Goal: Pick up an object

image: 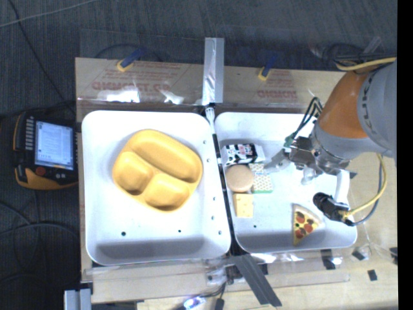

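Bright even light, soft shadows, slightly blurry

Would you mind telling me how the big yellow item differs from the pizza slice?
The yellow item is far larger than the pizza slice. It is rounded and lobed; the slice is a flat triangle. It lies alone in the left bin; the slice lies in the right bin's near corner. Both lie untouched.
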Controlling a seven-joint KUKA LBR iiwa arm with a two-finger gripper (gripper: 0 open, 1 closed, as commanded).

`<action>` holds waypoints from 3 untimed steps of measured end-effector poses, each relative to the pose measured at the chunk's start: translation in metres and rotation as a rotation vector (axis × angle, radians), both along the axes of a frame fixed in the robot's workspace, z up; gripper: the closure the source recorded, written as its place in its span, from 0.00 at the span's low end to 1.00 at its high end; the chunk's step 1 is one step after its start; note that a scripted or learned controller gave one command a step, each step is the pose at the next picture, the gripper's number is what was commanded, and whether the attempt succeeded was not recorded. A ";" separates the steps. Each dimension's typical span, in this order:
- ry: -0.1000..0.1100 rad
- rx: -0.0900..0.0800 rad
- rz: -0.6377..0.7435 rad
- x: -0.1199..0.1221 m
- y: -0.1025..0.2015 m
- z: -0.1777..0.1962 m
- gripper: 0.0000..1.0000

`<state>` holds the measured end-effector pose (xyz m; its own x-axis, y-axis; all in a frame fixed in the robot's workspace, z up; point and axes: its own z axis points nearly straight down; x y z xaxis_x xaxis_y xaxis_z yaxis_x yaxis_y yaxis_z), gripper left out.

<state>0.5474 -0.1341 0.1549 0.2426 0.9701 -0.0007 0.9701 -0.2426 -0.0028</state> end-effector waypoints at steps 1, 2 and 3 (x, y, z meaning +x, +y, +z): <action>0.000 -0.002 -0.011 0.003 -0.048 -0.011 0.00; -0.024 -0.008 0.057 -0.002 -0.018 -0.060 0.00; 0.000 -0.005 -0.209 -0.018 -0.078 0.029 0.00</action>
